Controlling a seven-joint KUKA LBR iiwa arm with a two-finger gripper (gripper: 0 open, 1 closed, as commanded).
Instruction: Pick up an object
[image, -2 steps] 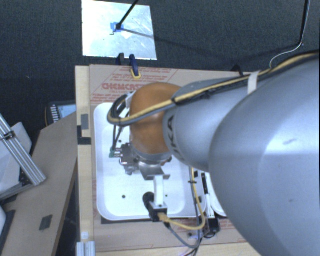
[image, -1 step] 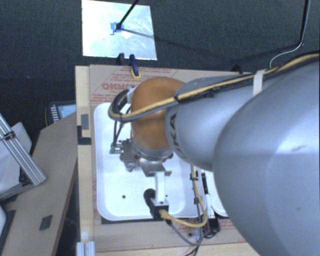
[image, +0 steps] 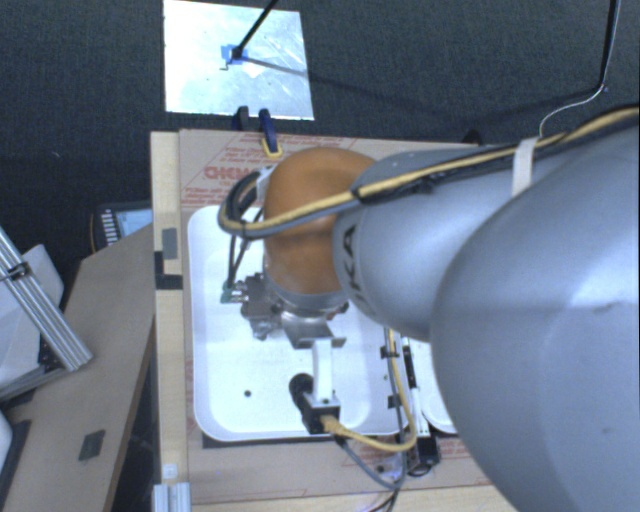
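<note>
- The pincer (image: 295, 325) hangs under the arm's orange band (image: 305, 225), over the middle of the white bin (image: 215, 300) on the view's left.
- The wrist and the broad grey arm (image: 500, 300) cover it from above, so I cannot tell whether the pincer is spread, pressed together or pinching anything.
- A small dark speck (image: 247, 392) lies on that bin's bare floor, toward the near edge. In the view it sits below and to the left of the pincer, apart from it, and it is too small to tell what it is.
- A corner of the second white bin (image: 440, 415) peeks out beneath the arm, to the right.
- Both bins rest on a cardboard sheet (image: 200, 170) with red printing along its far left corner; the letters are too blurred to read.
- Dark lettering (image: 345, 245) shows on the arm's grey shell beside the orange band, cut off and unreadable.
- A blue clamp (image: 266, 125) grips the sheet's far edge.
</note>
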